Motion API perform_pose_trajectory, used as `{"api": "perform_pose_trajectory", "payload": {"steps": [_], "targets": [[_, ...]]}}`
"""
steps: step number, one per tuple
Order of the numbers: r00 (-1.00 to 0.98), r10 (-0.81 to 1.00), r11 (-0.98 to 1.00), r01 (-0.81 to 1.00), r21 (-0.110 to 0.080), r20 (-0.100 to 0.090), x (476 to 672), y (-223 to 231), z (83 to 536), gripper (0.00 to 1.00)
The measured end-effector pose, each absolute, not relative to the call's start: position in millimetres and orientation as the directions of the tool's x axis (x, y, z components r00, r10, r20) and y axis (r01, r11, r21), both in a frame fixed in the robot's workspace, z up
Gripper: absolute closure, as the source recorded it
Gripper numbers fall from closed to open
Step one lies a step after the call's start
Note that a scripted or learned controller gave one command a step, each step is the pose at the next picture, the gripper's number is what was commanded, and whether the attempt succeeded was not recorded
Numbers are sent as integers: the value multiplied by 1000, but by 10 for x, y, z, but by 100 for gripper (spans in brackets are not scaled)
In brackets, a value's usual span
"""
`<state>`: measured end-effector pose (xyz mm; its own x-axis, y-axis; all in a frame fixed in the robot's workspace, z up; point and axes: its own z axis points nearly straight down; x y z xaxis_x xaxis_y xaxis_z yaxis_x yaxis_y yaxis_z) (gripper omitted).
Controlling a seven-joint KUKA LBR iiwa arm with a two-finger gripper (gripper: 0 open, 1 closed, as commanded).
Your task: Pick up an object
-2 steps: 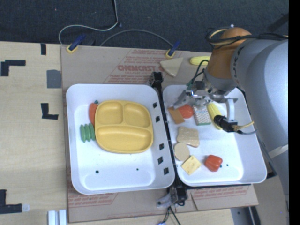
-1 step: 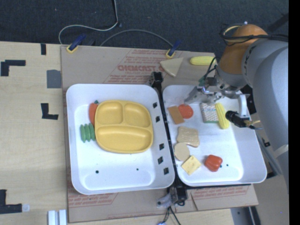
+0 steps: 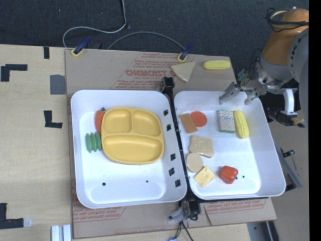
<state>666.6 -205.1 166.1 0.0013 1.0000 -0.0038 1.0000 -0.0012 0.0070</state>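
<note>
Nearest the camera, in the right bin, sit a red pepper and a yellow cheese block. Just past them are a round cookie and a slice of toast. Farther back lie a brown cracker touching a red tomato slice, then a checked sponge with a corn cob right beside it.

At the far edge of that bin hangs the gripper. Its two fingers are spread apart and nothing is between them. So the pick has not started yet, I think.

The corn and sponge are closest to it. Next it likely needs to go down over one thing, fingers on both sides, then squeeze.
</note>
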Motion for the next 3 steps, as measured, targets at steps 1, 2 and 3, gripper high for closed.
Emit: {"api": "perform_pose_trajectory", "payload": {"steps": [1, 2, 3], "targets": [[-2, 1000, 2, 1000, 19, -9, 6423, -2169, 1016, 0], [-3, 1000, 3, 1000, -1, -1, 6072, -1675, 845, 0], [-4, 1000, 4, 1000, -20, 1, 6666, -1063, 824, 0]]}}
